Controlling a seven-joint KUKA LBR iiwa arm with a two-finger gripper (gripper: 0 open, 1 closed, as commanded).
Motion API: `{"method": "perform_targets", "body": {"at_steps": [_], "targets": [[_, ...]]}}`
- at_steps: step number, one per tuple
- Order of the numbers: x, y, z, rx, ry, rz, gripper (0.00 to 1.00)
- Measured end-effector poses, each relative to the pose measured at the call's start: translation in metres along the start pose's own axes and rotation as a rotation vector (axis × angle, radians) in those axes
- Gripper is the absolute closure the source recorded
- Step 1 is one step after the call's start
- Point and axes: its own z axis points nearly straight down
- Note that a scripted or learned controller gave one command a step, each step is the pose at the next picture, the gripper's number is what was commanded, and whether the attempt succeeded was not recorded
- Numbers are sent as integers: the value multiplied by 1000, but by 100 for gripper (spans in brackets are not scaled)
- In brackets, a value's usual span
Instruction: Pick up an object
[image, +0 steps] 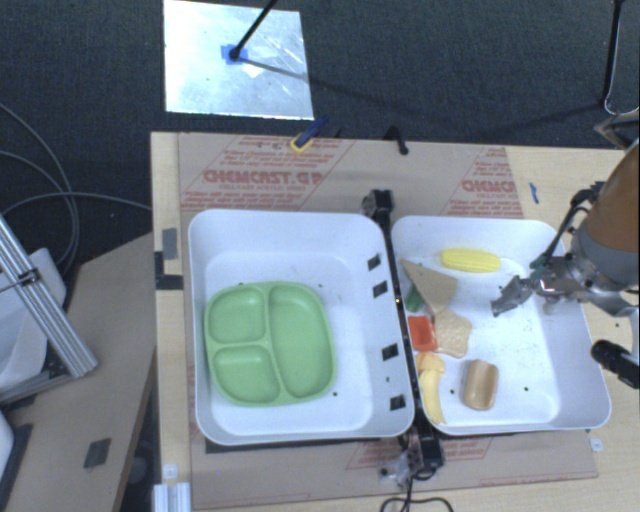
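Note:
The right bin (530, 400) holds several toy foods: a yellow corn cob (470, 261) at the back, a tan wedge (432, 285), a red block (421, 332), a beige cracker-like piece (453, 333), a yellow banana-shaped piece (431, 383) and a brown bread-like piece (479, 384) at the front. My gripper (505, 300) hangs over the bin's middle right, to the right of the wedge and below the corn. Nothing is seen between its dark fingers.
The left bin (230, 240) holds a green divided plate (268, 342). A black divider with clips (392, 300) runs between the bins. The arm's body (610, 230) reaches in from the right over the right bin's rim.

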Motion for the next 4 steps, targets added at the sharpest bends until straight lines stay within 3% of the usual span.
{"method": "perform_targets", "body": {"at_steps": [1, 2, 3, 4], "targets": [[16, -57, 97, 2, 1, 1, 0], [-20, -51, 47, -9, -5, 1, 0], [-36, -17, -59, -18, -8, -4, 0], [-31, -56, 99, 1, 3, 0, 0]]}}
